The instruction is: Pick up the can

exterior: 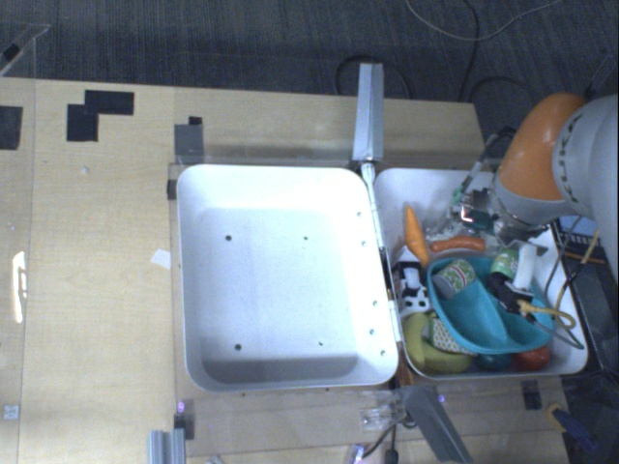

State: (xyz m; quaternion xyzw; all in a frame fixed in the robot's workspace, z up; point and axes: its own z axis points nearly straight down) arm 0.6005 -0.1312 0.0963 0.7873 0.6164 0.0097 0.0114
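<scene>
Nearest the lens is the grey arm (590, 153) w/ its orange band (542, 158), coming in from view-right and reaching down over the back of the right bin (578, 356), up and slightly right of the teal bowl (484, 322). Its gripper (476, 211) sits low amid dark wrist hardware w/ a small red light, just above the clutter behind the bowl; can't tell how far open it is, and nothing can be seen in its hold. Task item: the can (453, 278), greenish w/ a patterned face, looks to lie tilted at the bowl's upper-left rim, apart from the gripper. Just behind the bowl are an orange-red strip (456, 246) and a small green item (504, 261). An orange carrot (415, 236) lies up and view-left of the bowl, pointing toward the bin's back wall. A black-and-white item (413, 290) is just view-left of the bowl, against the wall shared by the 2 bins. A yellow-green fruit shape (430, 348) is tucked under the bowl's front-left edge, approx touching it. A red item (534, 359) peeks out at the bowl's front-right. Thin yellow and black cables (542, 309) cross the bowl's right rim. Farther view-left of the bowl is the left bin (280, 269), white, w/ a few small dark dots on its floor. Both bins rest on the pale wood bench (87, 288).
</scene>
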